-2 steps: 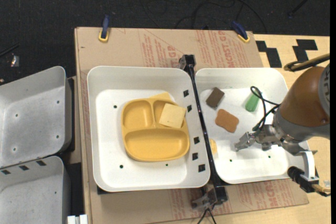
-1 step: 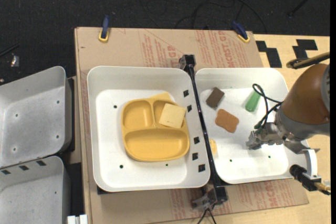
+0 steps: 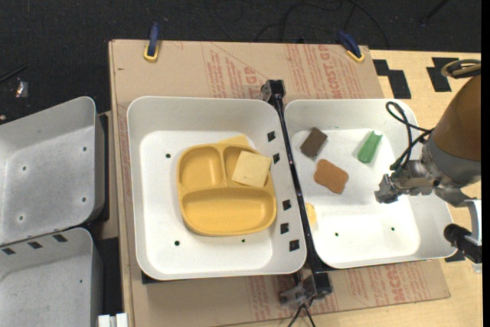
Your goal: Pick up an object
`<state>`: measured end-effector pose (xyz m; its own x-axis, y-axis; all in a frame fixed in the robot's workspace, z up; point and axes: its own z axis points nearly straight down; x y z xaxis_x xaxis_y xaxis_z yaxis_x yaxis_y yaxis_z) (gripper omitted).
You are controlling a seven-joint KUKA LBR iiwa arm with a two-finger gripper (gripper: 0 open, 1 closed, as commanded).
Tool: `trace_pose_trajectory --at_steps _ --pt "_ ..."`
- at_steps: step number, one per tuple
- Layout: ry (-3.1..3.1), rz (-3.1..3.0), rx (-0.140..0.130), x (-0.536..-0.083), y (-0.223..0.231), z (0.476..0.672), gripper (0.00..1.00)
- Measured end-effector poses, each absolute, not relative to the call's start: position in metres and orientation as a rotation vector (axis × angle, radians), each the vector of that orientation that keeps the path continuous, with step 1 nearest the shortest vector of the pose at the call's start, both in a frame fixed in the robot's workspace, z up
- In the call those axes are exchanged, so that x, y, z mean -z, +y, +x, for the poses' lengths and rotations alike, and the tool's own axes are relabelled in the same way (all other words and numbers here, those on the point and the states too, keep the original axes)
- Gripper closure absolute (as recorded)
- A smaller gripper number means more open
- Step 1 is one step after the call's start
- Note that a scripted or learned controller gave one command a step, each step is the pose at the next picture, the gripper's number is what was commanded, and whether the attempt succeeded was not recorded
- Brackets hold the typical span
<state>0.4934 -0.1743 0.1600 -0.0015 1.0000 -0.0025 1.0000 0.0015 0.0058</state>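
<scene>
Left bin (image 3: 153,241): a shallow white tray with rounded corners is seen on the left half of the brown board-topped table (image 3: 199,61).
Yellow plate (image 3: 222,214): a smooth plastic dish with three compartments is laid in the left bin, towards its middle.
Pale block (image 3: 250,168): a flat, square, cream-coloured piece is rested tilted across the plate's far right compartment and rim.
Right bin (image 3: 367,241): a second shallow white tray is set just beside the first, a black strip running between them.
Brown block (image 3: 313,142): a small dark, matte, boxy piece is found in the far left part of the right bin.
Orange piece (image 3: 331,175): a rounded, flat, rust-coloured object is placed near the brown block, on its near side.
Green block (image 3: 370,147): a small, smooth, oblong piece is lying right of the brown block.
Claw (image 3: 388,190): it is hung low over the right bin, right of the orange piece; whether it is spread or pressed together cannot be told.
</scene>
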Motion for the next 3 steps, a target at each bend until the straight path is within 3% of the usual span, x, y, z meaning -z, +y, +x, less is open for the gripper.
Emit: trace_pose_trajectory --at_steps 2,3 --pt "2.221 2.213 -0.004 -0.262 -0.173 0.506 1.00" --pt "2.230 2.214 -0.002 -0.261 -0.128 0.510 1.00"
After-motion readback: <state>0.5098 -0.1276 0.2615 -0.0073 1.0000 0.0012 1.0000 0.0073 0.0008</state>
